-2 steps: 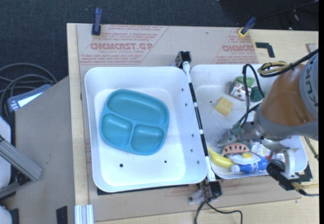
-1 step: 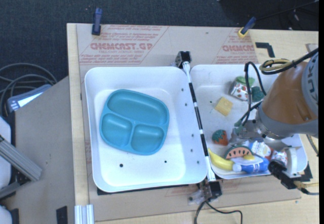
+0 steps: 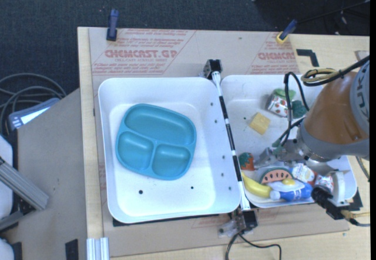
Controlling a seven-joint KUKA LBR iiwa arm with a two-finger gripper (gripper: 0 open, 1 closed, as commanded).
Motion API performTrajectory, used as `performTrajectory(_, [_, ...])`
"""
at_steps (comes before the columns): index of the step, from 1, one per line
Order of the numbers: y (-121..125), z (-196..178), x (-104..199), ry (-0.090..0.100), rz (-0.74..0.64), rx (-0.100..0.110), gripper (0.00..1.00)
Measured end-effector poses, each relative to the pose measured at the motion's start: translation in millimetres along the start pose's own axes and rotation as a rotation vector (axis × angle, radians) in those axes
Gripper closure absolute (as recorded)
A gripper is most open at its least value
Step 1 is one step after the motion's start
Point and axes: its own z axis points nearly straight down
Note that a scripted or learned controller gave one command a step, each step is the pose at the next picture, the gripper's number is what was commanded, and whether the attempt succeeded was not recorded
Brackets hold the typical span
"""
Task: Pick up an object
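Note:
The right bin [image 3: 247, 91] holds several small objects. A yellow block [image 3: 259, 123] lies near its middle, and a white, red and green piece [image 3: 281, 103] sits behind it. At the front lie a yellow banana [image 3: 255, 187], a watermelon-slice toy [image 3: 276, 176], a blue and white bottle [image 3: 294, 194] and a small red and green item [image 3: 247, 162]. My gripper [image 3: 279, 153] hangs low over the front of this bin, just above the watermelon slice and the banana. The arm's orange band [image 3: 335, 113] covers the bin's right side.
The left bin [image 3: 111, 135] holds a blue divided plate [image 3: 155, 141]. A black-studded divider [image 3: 226, 129] runs between the bins. Cables loop over the arm at the right, and a blue clamp [image 3: 112, 23] sits at the bench's back edge.

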Motion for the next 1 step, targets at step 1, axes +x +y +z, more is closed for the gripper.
performTrajectory(1, [66.8, 19.2, -21.6, 0.001, -0.002, 0.001, 0.0])
